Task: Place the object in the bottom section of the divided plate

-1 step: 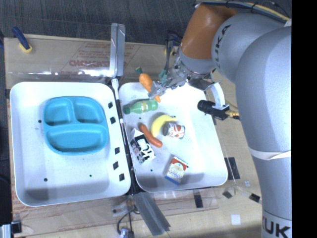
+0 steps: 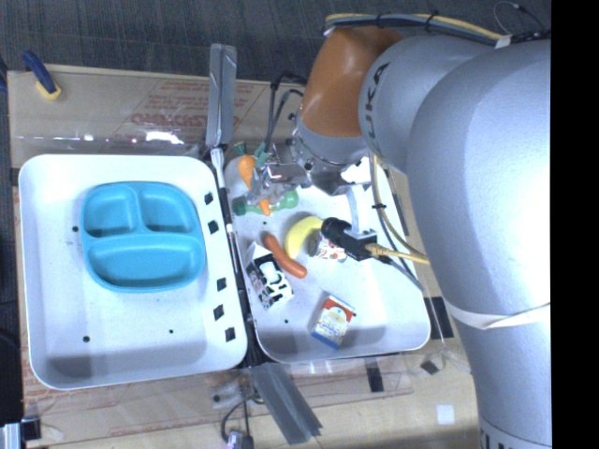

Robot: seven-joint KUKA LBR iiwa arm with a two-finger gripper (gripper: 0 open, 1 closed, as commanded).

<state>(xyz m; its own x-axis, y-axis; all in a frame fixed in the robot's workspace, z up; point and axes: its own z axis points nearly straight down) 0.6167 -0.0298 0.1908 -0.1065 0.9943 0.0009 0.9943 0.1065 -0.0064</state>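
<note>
The blue divided plate (image 2: 142, 233) lies in the left bin (image 2: 56, 344), its one wide section toward the view's bottom and two small sections above it; all three hold nothing. My gripper (image 2: 267, 183) is down in the far left corner of the right bin (image 2: 393, 330), among a small orange piece (image 2: 245, 168) and a green piece (image 2: 284, 197). Whether anything sits between its fingers is hidden by the wrist and clutter. Just below it lie a yellow fruit (image 2: 301, 233) and an orange-red sausage (image 2: 284, 255).
A black-and-white packet (image 2: 269, 282) lies by the divider wall between the bins. A small orange, white and blue carton (image 2: 331, 322) rests near the right bin's front. The arm covers that bin's right side.
</note>
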